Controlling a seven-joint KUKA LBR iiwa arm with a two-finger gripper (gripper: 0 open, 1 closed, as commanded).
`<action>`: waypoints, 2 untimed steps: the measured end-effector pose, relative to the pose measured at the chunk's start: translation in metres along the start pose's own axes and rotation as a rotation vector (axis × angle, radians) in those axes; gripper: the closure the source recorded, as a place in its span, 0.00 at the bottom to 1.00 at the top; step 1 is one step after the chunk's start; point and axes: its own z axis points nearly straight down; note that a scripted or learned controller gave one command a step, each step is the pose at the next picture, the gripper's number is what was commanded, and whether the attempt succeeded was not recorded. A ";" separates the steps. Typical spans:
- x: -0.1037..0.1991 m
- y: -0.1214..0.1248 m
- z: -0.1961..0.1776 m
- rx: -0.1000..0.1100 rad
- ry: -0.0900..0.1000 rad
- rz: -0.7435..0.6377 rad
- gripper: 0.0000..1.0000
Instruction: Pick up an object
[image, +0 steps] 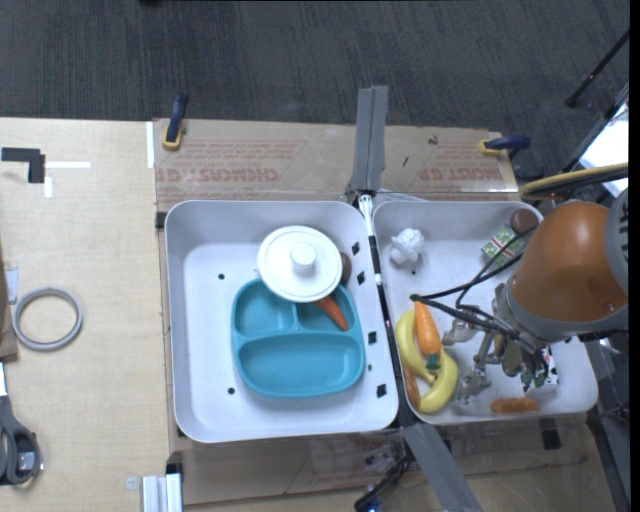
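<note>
My gripper hangs low in the right bin, near its front, under the orange band of the arm. Just to its left lie a yellow banana and an orange carrot resting across it. A small orange piece lies on the bin floor just right of the gripper. A white crumpled object sits toward the back of that bin. A green packet and a brown round thing sit at the back right, partly hidden by the arm.
The left bin holds a blue divided tray with a white lid over its back edge and an orange piece beside it. A grey tape ring and scissors lie on the bench at left.
</note>
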 end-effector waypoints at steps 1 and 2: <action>-0.019 0.021 0.000 0.002 -0.001 0.079 0.00; -0.062 0.015 -0.001 0.001 -0.002 0.070 0.00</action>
